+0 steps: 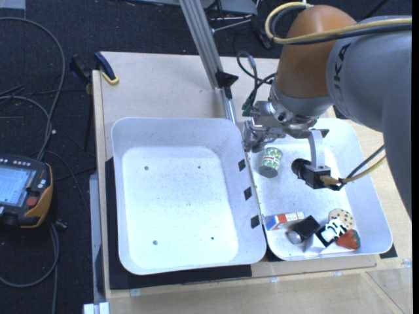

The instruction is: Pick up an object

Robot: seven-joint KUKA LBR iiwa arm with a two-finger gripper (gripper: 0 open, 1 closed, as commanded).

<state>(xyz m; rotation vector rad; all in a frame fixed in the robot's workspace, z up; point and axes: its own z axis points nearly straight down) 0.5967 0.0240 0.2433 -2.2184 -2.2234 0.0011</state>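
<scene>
My gripper (260, 138) hangs over the upper left part of the right bin (370, 187), close to the wall it shares with the left bin. A small green-and-white can (270, 161) sits right under it, tilted, touching or nearly touching the gripper's tip. Whether the can is gripped is not visible from this angle. At the right bin's front lie a red, white and blue box (283, 220), a black block (305, 228), a black-and-white patterned piece (335, 229), a beige round piece (338, 216) and a red strawberry (349, 241).
The left bin (120, 175) lies beside the right one. A slanted aluminium post (203, 38) rises behind the bins near the gripper. A black module (313, 173) hangs off the wrist over the right bin. A teach pendant (19, 191) lies off the bench, far left.
</scene>
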